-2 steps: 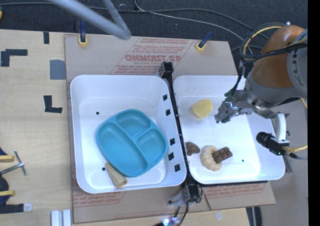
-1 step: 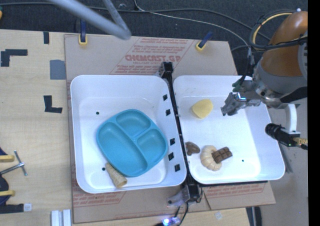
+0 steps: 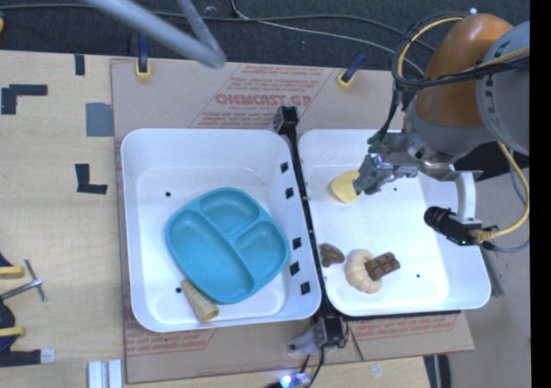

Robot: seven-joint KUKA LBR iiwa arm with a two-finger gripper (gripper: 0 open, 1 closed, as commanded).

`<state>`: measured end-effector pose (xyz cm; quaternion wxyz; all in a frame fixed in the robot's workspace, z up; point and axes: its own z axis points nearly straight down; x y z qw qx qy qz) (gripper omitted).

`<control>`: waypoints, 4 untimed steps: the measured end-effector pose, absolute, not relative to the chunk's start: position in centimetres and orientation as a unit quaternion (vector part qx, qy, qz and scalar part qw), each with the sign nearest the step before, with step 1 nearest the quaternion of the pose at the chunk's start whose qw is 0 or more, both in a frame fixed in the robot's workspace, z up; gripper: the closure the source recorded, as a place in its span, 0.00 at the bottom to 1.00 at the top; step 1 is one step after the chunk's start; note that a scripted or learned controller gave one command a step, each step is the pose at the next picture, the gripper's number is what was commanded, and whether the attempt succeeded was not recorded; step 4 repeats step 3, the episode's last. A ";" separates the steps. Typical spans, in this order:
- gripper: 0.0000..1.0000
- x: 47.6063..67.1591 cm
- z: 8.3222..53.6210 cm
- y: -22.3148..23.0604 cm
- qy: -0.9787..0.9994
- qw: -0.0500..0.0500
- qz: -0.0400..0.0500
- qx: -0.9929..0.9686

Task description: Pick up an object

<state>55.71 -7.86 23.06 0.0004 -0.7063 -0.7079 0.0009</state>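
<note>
Resting in the right bin [image 3: 448, 292], toward its far left, a yellow wedge-shaped piece [image 3: 343, 188] touches the claw [image 3: 372, 176]; whether it is gripped cannot be told. Nearer lie a doughnut [image 3: 360, 272], chocolate piece [image 3: 382, 267] and brown lump [image 3: 331, 253]. The left bin [image 3: 142, 206] holds a blue divided plate [image 3: 225, 243].

We see a sky-blue divided plate [image 3: 226, 243] in the white left bin [image 3: 142, 163], a pale yellow piece [image 3: 343, 188], and the arm's orange band [image 3: 461, 55].

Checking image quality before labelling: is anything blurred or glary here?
Camera view: the grey pole across the top left is soft and out of focus; the bins are bright white but keep detail; the blue tray and the gripper look sharp.
</note>
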 end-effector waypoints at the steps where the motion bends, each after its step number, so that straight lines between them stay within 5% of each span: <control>1: 1.00 57.6 23.7 -2.3 -0.709 0.000 0.000 -0.705; 3: 1.00 60.8 23.5 7.8 -0.709 0.000 0.000 -0.705; 4: 1.00 60.8 23.5 7.8 -0.709 0.000 0.000 -0.705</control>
